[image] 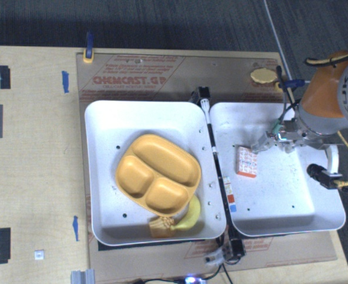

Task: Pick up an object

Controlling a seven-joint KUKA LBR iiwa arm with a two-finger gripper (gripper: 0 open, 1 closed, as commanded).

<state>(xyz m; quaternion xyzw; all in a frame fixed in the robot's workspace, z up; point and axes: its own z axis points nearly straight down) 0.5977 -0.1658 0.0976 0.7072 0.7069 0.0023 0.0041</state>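
A small red and white packet [247,161] lies flat in the right bin [280,218], near its left wall. My gripper [273,139] hangs over the same bin, just right of and slightly above the packet, with nothing visibly held. The grey arm with its orange band [325,93] comes in from the right edge. In the left bin [103,158] a yellow three-compartment plate [157,173] lies in the middle. A banana [190,216] and a small brown object [161,225] sit against the plate's near edge.
A black divider bar [212,152] runs between the two bins. A black and white part of the arm [323,173] overhangs the right bin's right side. A round tan disc [264,76] lies on the cardboard behind the right bin.
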